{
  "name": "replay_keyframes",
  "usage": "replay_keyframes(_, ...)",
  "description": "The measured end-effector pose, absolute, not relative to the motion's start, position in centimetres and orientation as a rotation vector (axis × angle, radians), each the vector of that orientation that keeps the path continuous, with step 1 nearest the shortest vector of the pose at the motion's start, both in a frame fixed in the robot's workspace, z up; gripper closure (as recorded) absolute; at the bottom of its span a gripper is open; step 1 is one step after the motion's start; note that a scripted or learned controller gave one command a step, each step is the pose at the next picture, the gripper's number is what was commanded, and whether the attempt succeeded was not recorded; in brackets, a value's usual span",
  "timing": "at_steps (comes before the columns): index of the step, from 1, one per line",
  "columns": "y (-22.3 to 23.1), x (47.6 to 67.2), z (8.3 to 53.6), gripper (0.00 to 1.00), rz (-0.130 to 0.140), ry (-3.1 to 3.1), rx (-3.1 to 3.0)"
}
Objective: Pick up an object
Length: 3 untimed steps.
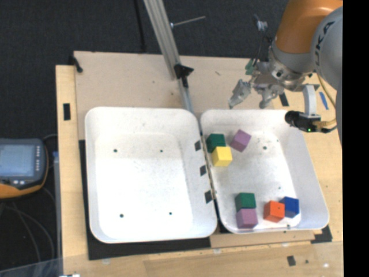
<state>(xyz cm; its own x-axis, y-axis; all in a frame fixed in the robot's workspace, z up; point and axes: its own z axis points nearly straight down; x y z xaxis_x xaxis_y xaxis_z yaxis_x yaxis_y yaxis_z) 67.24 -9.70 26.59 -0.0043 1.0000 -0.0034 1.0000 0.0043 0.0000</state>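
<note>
White plastic, right bin (300, 154): this is your landmark; it holds all seven blocks.
Far-left corner of that bin: a green cube (215, 141) touching a yellow cube (222, 156) just in front of it; a purple cube (241, 139) near them, tilted, a little further in.
Near edge of that bin: a second green cube (245, 200) sitting against a second purple cube (246, 217); just right of them an orange cube (274, 210) touching a blue cube (290, 206).
Left bin (98, 154): touching the right bin's left wall, side by side.
Gripper (252, 97): you see it hanging above the right bin's far rim, fingers spread apart, nothing between them, well apart from every block.
Metal pole (164, 36): slants up from the far corner where the two bins meet, left of the gripper.
Handheld screen (20, 163): off the bench, well left of both bins.
</note>
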Motion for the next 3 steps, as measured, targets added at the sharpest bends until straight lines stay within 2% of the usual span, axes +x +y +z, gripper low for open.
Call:
replay_keyframes(1,-11.8,60.3,24.4,0.00,-0.007,2.218,2.227)
replay_keyframes(2,-14.5,66.7,16.8,0.00,-0.007,2.221,2.221)
replay_keyframes(3,-13.7,64.5,10.8,0.00,-0.005,2.216,2.223)
